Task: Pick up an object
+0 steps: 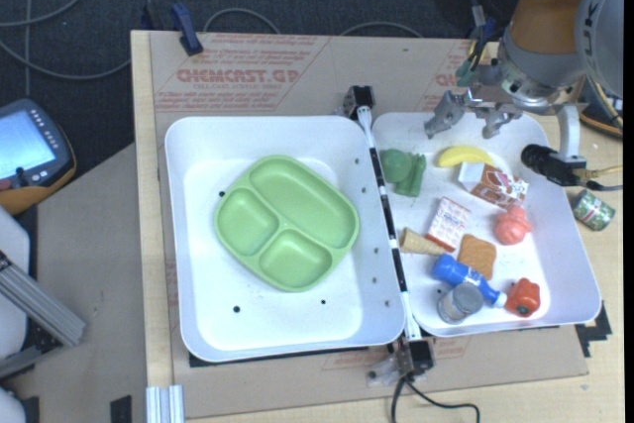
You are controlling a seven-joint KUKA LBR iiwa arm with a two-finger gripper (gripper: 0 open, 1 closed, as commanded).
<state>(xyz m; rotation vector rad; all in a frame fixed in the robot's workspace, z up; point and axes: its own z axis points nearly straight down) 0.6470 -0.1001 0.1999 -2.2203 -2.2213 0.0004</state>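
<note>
Hovering metal hand [470, 117] above curved banana [468, 156].

Arm [565, 5] enters upper right of frame, wrist bent down; gripper [474, 119] fingers spread apart, nothing between.

- I see a green divided tray [286, 222] lying in the left white bin [193, 312].
- A blue clamp [185, 28] grips the bench's far edge.
- A handheld screen [30, 149] sits at left.
</note>
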